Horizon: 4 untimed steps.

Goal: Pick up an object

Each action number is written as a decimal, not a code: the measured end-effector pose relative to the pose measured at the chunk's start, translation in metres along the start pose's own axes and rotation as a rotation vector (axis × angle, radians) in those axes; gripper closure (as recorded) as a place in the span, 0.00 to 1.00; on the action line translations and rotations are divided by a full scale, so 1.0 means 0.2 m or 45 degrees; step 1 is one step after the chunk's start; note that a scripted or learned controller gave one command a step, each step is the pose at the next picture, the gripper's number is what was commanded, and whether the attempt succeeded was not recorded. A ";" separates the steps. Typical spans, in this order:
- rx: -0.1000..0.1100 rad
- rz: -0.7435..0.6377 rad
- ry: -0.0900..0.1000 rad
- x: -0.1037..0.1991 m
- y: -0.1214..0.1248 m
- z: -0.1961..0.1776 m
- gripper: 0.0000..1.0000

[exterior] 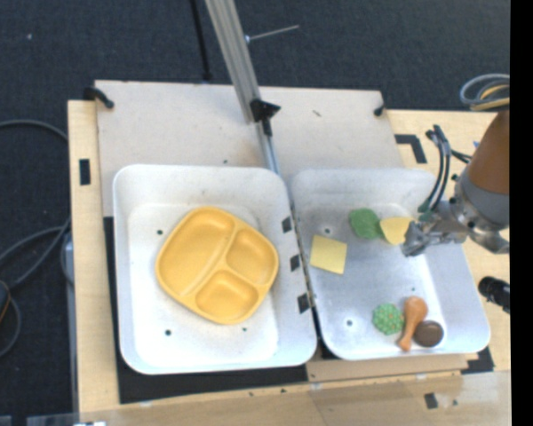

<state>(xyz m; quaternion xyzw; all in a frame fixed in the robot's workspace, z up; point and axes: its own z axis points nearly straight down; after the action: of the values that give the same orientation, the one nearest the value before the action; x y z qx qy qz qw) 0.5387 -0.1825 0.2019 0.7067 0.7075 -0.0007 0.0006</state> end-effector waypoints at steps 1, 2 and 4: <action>-0.003 -0.007 0.003 0.28 0.04 0.00 1.00; -0.006 -0.009 0.004 0.56 0.06 -0.06 1.00; -0.002 -0.009 0.004 1.06 0.22 -0.10 1.00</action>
<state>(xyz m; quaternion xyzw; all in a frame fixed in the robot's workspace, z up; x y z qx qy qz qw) 0.5833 0.0297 0.2223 0.7042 0.7100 0.0010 -0.0002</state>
